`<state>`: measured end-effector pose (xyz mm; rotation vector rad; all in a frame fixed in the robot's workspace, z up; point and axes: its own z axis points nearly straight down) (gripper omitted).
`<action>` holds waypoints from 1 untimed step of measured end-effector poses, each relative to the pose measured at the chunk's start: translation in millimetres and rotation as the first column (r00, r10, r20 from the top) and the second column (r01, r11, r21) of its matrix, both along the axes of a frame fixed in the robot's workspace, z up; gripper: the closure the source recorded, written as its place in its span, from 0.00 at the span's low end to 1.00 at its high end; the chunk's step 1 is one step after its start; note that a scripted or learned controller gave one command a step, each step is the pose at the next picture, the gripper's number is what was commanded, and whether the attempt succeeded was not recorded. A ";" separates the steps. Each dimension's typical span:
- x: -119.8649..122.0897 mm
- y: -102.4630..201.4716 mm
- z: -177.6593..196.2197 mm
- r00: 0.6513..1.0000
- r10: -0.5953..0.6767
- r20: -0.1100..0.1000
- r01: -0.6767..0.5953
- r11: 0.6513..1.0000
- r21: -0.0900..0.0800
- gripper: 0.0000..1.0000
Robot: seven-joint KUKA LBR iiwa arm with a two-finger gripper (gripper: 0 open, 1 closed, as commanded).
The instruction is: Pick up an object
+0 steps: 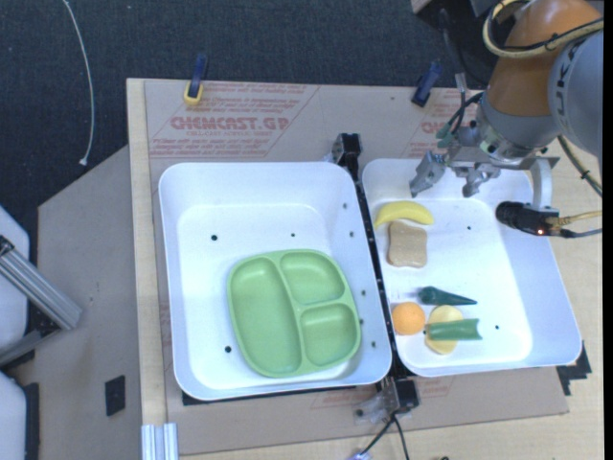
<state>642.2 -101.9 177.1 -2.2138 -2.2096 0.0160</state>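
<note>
White plastic makes up both shallow bins, set side by side on a brown cardboard sheet [239, 113] printed with red lettering. In the left bin [192, 218], toward its lower middle, lies a pale green divided tray [292, 311] with three compartments. The right bin [522, 286] holds the loose items. A yellow banana [402, 214] lies near the bin's upper left, and a tan piece shaped like a slice of bread [408, 245] sits just below it, touching or nearly so. Lower down, close to the bin's left wall, an orange ball-shaped fruit [409, 318] rests beside a yellow lemon-like piece [442, 341]; a green pepper-like item [454, 330] lies across that yellow piece, and a darker teal-green item [445, 297] lies just above them.

At the upper right of the frame the grey arm [536, 65], with its orange band, comes down over the back edge of the right bin. Its gripper [450, 178] hangs there with the two fingers spread apart and nothing between them, above and to the right of the banana and apart from it. A black clip [346, 147] sits at the top of the seam between the bins, and blue clamps [197, 73] hold the upper edge of the cardboard.
</note>
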 end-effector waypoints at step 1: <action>3.4 0.2 9.2 1.000 0.002 0.015 -0.002 1.000 -0.002 0.00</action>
